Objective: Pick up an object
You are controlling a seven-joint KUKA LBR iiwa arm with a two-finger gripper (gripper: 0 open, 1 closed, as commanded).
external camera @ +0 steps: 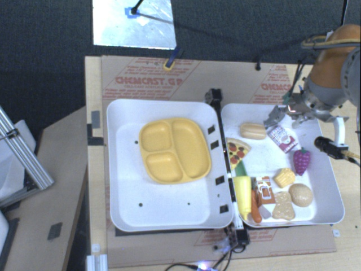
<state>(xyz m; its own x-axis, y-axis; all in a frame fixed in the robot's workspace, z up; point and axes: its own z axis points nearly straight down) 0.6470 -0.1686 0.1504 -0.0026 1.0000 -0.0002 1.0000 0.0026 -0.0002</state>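
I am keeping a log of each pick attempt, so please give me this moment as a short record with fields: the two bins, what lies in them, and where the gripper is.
left bin: holds a yellow divided plate
right bin: holds the toy food
toy food: bread roll, pizza slice, purple grapes, banana, cheese wedge, purple-and-white packet
gripper: above the right bin's far edge, beside the packet
held object: none seen between the fingers
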